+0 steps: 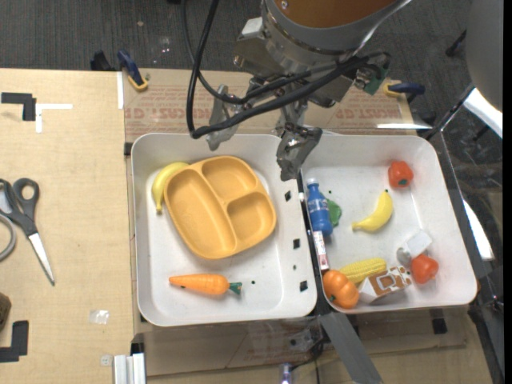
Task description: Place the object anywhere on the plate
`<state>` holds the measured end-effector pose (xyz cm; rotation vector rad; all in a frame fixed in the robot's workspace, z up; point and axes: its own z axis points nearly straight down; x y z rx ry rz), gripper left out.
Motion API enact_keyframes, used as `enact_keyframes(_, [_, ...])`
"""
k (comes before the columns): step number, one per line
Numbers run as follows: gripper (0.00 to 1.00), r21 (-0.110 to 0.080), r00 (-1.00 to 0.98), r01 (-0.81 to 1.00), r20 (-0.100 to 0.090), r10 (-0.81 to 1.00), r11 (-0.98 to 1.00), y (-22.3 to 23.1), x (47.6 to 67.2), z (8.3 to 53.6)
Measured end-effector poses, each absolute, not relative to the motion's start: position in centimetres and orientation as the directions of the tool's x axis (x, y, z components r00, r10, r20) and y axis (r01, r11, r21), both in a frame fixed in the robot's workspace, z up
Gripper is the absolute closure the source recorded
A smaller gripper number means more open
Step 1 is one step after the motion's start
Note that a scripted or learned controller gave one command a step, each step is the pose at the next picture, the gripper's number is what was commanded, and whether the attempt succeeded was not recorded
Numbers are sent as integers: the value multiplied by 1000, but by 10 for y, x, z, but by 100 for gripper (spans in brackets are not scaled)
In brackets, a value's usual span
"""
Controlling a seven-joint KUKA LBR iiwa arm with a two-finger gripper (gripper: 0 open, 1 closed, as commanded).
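Nearest the camera, an orange plastic carrot (200, 284) lies in the left white bin (144, 294), long axis crosswise. Beyond it sits the yellow three-compartment plate (216, 206), a yellow banana (164, 182) touching its left rim. Farther back, the gripper (294, 152) hangs over the wall between the bins, just right of the plate; whether it is apart or together I cannot tell. A blue bottle (317, 210) lies just beside it in the right bin (448, 214).

this is a robot lab or test workshop, not a home. a plywood bench (64, 214) carries 2 white bins (152, 294) with plastic toy food (374, 213) inside, and a sheet of cardboard (168, 106) is clamped under them with a blue clamp (132, 69). black tape marks (20, 102) and scissors (28, 214) lie on the bench. thick black cables (200, 54) hang from the arm over a dark stained floor (72, 14).
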<state>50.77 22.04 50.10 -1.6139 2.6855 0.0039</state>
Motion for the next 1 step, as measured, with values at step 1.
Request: enact_keyframes(1, [100,-3,-473,-881,-13,-881,473,220,510,510])
